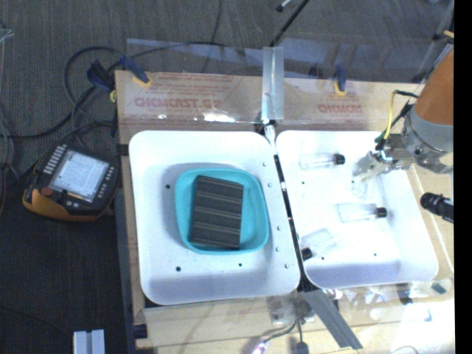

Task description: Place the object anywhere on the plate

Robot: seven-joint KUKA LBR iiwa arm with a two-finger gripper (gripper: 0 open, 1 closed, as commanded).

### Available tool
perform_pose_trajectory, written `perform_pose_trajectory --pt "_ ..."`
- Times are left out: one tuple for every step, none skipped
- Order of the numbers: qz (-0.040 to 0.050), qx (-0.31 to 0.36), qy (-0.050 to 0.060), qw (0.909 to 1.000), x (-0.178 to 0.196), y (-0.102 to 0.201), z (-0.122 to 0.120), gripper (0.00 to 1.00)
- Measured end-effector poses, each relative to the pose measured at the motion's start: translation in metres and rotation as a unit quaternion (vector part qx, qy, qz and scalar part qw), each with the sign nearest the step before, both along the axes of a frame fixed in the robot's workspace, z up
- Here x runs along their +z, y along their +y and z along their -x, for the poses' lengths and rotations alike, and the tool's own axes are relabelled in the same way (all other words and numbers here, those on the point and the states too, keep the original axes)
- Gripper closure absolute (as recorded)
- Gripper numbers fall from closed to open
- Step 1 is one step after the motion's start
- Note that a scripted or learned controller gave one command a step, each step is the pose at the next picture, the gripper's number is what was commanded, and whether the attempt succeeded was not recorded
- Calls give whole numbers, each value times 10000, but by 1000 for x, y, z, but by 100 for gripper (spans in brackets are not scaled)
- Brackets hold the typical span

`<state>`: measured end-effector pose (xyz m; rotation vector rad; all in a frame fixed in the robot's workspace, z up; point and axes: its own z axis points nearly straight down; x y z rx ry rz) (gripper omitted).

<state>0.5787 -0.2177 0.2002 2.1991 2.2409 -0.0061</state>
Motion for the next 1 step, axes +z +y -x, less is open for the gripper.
perform_pose_trajectory --pt "0 0 -1 10000 0 0 0 0"
